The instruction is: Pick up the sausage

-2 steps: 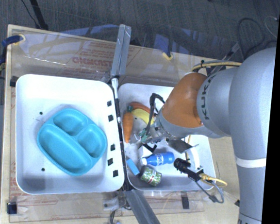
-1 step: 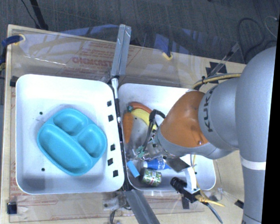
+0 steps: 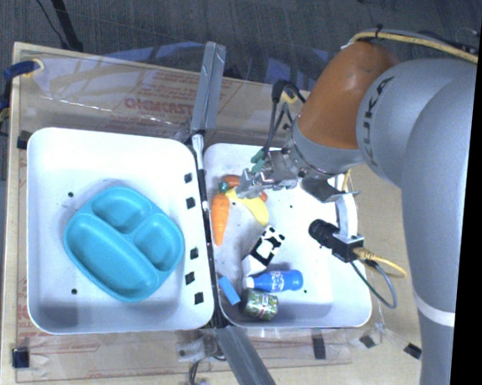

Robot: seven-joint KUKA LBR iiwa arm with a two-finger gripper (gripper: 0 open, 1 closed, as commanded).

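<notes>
**Arm poised over the cluttered bin, sausage not clearly in sight**

Whether the jaws are wide, narrow or closed on something cannot be told: the gripper (image 3: 259, 174) sits low over the upper left corner of the right-hand bin, and its metal parts blur into the objects beneath it.

Going from the left of the frame, the left bin (image 3: 51, 162) carries a blue divided plate (image 3: 124, 240), lying flat in the middle with its compartments bare, probably a place to set things down. Along the divider between the bins an orange carrot (image 3: 220, 215) lies lengthwise against the left wall of the right bin (image 3: 353, 302), likely pushed there by the slope of the wall. Just right of it a yellow piece (image 3: 259, 207), perhaps a banana, sits under the gripper. A small reddish-brown sliver (image 3: 230, 181) shows at the gripper's left edge, near the carrot's top; in my judgement this is the sausage, though it is too hidden to be sure. Lower in the bin lie a black-and-white tag (image 3: 265, 247), a blue bottle (image 3: 277, 280) on its side, a blue block (image 3: 229, 291) and a small green can (image 3: 260, 306), crowded toward the lower wall.

The arm's descent at that corner suggests a grasp attempt there; the tight neighbours make a wrong pick a real risk.
</notes>
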